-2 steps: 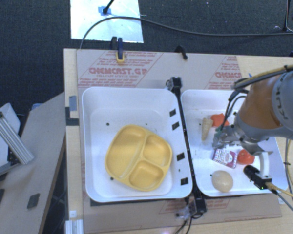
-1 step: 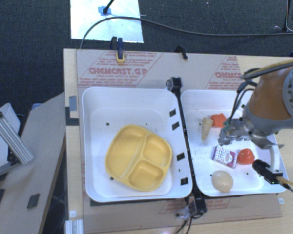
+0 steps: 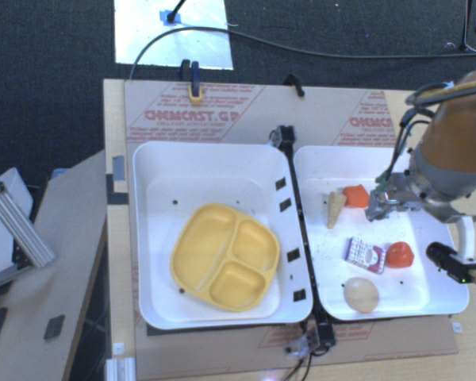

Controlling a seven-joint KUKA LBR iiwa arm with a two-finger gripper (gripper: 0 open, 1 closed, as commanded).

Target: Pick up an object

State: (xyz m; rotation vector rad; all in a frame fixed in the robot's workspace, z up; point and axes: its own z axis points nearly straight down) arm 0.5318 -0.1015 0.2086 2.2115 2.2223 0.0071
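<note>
The gripper (image 3: pixel 381 206) hung low over the right bin (image 3: pixel 440 296), its dark metal fingers pointing toward the left of the view; whether they were wide or narrow could not be told. Nothing was seen between them. Just left of the fingertips lay an orange block (image 3: pixel 355 195), close to the gripper, though touch could not be judged. Behind the gripper the arm (image 3: pixel 458 145), with its orange band, reached in from the right.

Both bins sat side by side on a cardboard sheet (image 3: pixel 198 113) printed with red letters, laid over a pale wooden bench (image 3: pixel 115 133). Beyond the bench was dark carpet (image 3: pixel 47 38) with a light square sheet (image 3: pixel 170 22) on it and a black cable running across. A metal rail (image 3: pixel 16 221) leaned at the left edge.

The left bin (image 3: pixel 163 169) held a yellow tray (image 3: pixel 226 256) with three compartments, turned at a slant.

The right bin held five things. A cream cone (image 3: pixel 335 208) lay left of the block, its long axis running near to far, with the narrow tip pointing toward the near side. Nearer the camera lay a small pink-and-white packet (image 3: pixel 364 255), tilted, and just right of it a red rounded piece (image 3: pixel 399 254). A pale round ball (image 3: pixel 361 294) sat near the front wall.
</note>
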